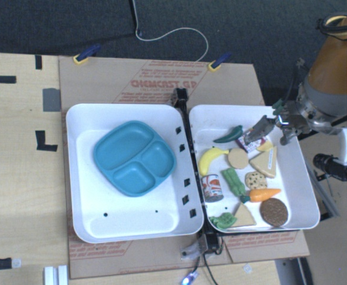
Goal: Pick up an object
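Cardboard sheet [161, 79] under white bins [78, 159] — dark carpet [54, 13] behind.

Red print runs across the cardboard sheet [161, 79] beyond the bins, upside down and too blurred to read; the small can [213, 187] carries a label, illegible too.

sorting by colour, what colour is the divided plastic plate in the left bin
Light blue, on the divided plastic plate in the left white bin, camera view.

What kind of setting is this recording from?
Likely a robotics lab bench for pick testing: two white bins clamped on cardboard, toy food in the right one, a blue divided plate in the left, loose cable behind.
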### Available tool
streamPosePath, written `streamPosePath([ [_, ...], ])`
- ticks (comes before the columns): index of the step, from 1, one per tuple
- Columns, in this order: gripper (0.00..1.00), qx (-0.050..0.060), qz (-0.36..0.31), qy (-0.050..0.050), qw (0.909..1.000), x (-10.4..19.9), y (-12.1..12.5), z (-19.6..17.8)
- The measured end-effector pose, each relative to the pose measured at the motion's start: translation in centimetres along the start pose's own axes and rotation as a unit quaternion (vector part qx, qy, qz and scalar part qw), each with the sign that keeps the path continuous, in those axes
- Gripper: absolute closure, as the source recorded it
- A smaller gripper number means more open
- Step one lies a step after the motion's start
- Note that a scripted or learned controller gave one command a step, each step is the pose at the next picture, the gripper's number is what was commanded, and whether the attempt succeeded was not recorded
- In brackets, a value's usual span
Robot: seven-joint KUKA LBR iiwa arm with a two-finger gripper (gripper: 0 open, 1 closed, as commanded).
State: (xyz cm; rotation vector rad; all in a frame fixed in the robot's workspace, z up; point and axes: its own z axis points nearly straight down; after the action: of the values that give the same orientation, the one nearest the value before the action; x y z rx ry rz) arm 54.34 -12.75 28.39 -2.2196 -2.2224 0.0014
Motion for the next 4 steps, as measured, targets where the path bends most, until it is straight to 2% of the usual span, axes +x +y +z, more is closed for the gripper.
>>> streamPosePath([
  [1, 0.0, 0.005, 0.0, 0.002, 1.0, 4.3, -6.3, 4.6],
  [2, 1.0, 0.001, 0.0, 0.0, 1.0, 4.1, -6.0, 3.3],
  [3, 1.0, 0.001, -0.007, 0.002, 1.0, 16.3, -6.0, 2.8],
  [4, 1.0, -0.002, 0.0, 0.0, 1.0, 15.0, -5.9, -2.4],
])
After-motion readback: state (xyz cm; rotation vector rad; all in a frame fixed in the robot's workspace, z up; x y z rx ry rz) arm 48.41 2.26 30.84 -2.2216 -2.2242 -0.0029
